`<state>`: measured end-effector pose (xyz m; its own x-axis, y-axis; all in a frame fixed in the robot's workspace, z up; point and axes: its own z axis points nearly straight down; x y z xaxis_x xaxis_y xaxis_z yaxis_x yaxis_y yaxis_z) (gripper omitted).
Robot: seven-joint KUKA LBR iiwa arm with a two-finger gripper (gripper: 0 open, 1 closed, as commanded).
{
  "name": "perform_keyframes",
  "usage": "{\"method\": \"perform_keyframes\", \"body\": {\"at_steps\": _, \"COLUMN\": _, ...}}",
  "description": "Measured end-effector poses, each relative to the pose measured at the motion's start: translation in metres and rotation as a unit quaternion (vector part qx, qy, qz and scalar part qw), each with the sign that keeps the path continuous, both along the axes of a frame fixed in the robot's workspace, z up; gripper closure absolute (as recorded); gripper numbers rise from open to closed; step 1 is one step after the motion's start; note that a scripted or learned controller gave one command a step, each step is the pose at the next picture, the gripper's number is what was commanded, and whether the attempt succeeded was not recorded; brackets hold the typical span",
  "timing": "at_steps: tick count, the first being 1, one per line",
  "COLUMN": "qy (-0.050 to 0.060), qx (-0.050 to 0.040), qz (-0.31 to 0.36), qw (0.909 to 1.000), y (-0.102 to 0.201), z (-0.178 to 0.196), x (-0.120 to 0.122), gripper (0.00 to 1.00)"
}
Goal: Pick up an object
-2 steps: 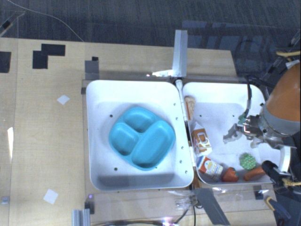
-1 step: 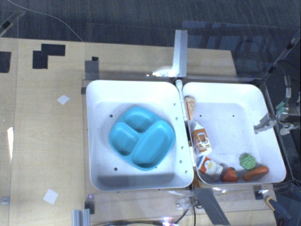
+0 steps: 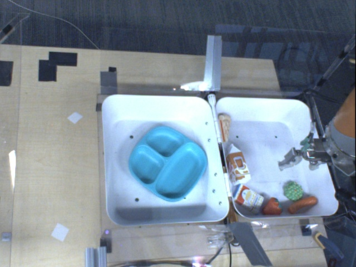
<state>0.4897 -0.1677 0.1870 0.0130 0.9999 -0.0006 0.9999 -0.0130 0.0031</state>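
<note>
My gripper (image 3: 297,153) hangs over the right part of the right bin (image 3: 267,111), reaching in from the right edge. Its fingers stand apart, open, with nothing between them. Just below it lie a green knobbly ball (image 3: 293,191) and an orange carrot-like piece (image 3: 303,204) near the bin's front right corner. A red fruit (image 3: 271,206) sits to their left. Along the bin's left wall lie a long orange and white packet (image 3: 224,128), a small carton (image 3: 238,167) and another small printed pack (image 3: 249,198).
The left bin (image 3: 119,149) holds a blue divided plate (image 3: 168,163) in its middle. A metal post (image 3: 213,63) stands behind the seam between the bins. The wooden bench (image 3: 50,149) stretches to the left.
</note>
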Motion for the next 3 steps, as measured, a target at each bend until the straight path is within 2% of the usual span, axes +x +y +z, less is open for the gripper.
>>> {"method": "perform_keyframes", "body": {"at_steps": 1, "qy": -0.001, "qx": -0.0005, "qz": 0.099, "qw": 0.9951, "y": -0.020, "z": -0.016, "x": -0.002, "gripper": 0.00}}
{"method": "perform_keyframes", "body": {"at_steps": 2, "qy": -0.001, "qx": -0.0005, "qz": 0.100, "qw": 0.9950, "y": -0.036, "z": -0.092, "x": -0.002, "gripper": 0.00}}
{"method": "perform_keyframes", "body": {"at_steps": 3, "qy": -0.002, "qx": -0.0028, "qz": 0.366, "qw": 0.9306, "y": -0.039, "z": -0.019, "x": -0.001, "gripper": 0.00}}
